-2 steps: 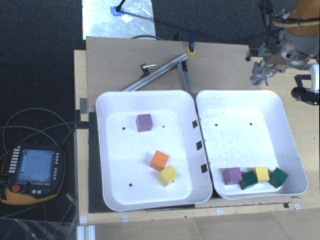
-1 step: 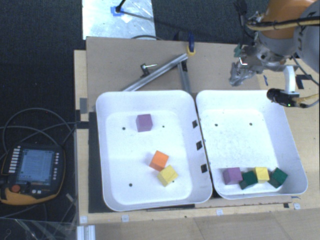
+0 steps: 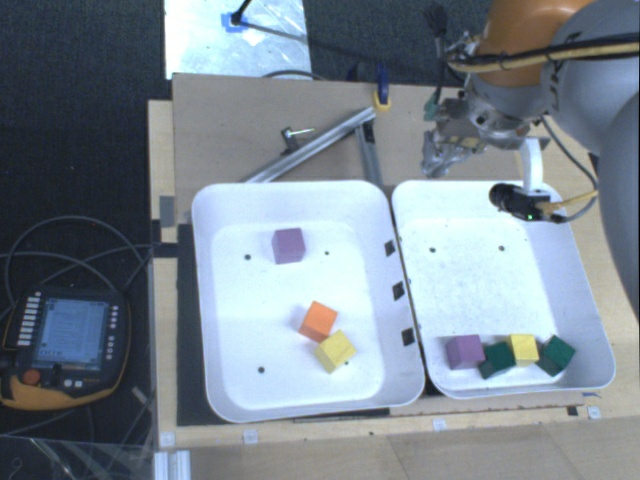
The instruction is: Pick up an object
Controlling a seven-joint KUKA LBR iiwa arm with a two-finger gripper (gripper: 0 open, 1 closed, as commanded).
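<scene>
In the left bin [image 3: 215, 298] we see a purple block [image 3: 288, 245], an orange block [image 3: 318, 320] and a yellow block [image 3: 336, 351]. The right bin [image 3: 570, 268] holds a purple cube [image 3: 464, 351], two green cubes [image 3: 495, 359] and a yellow cube [image 3: 524, 347] along its near edge. The gripper [image 3: 440, 153] hangs above the desk [image 3: 230, 118] behind that bin; we cannot tell its state.

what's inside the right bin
Along the near wall of the right bin sit a purple block, two green blocks and a yellow block. Nothing visibly covers them.
</scene>
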